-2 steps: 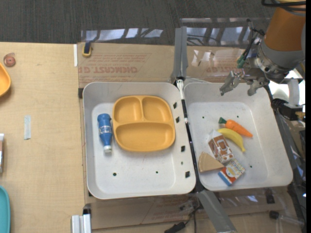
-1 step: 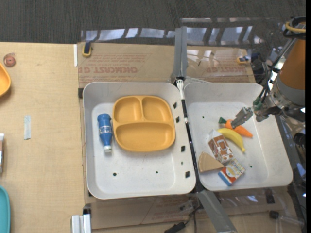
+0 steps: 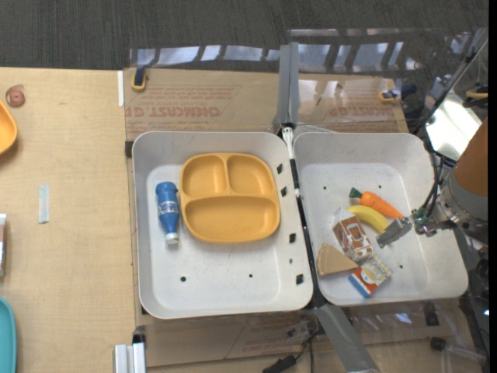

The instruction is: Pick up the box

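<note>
A brown and white box (image 3: 353, 238) lies flat in the middle of the right bin (image 3: 435, 286). A smaller white carton (image 3: 368, 277) with red and blue edges lies just below it, near the bin's front wall. My gripper (image 3: 394, 233) reaches in from the right and hovers low at the box's right edge, just under the banana (image 3: 367, 217). From this angle I can't make out whether it touches the box. Nothing is visibly held.
An orange carrot (image 3: 378, 203) lies against the banana above the box. A tan wedge (image 3: 335, 261) sits at the box's lower left. The left bin (image 3: 155, 286) holds a yellow divided plate (image 3: 231, 197) and a blue bottle (image 3: 167, 210).
</note>
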